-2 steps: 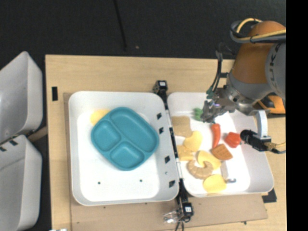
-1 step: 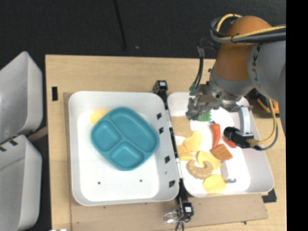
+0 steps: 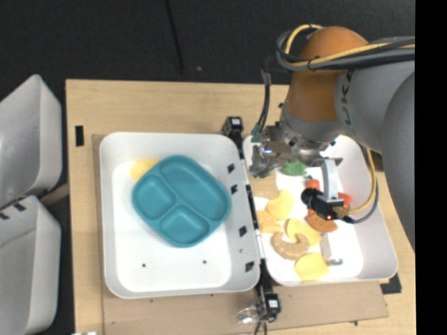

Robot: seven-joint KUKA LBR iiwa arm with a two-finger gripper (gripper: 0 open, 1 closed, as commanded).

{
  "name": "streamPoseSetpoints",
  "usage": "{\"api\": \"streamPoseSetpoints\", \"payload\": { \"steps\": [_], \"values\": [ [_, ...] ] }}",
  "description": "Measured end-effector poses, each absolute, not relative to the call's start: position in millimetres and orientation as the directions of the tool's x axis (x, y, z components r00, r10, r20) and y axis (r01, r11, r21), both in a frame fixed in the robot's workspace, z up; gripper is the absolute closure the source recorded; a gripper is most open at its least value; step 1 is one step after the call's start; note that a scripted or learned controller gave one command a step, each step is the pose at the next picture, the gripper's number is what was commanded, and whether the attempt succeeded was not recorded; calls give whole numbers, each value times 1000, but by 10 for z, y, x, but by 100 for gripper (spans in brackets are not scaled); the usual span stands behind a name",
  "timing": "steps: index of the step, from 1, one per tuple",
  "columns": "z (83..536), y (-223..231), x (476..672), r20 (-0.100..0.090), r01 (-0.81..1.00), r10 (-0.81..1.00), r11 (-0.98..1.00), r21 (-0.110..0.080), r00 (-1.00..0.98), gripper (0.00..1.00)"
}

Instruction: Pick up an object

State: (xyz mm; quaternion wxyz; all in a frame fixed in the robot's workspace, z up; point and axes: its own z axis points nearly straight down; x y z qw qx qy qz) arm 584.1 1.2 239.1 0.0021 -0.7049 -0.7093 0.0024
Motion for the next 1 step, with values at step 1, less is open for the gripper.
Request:
{"api": "streamPoseSetpoints", "payload": {
  "steps": [1],
  "values": [
    [2464,534,5870,0,1000,1000,8,-5,-8,100]
  ]
}}
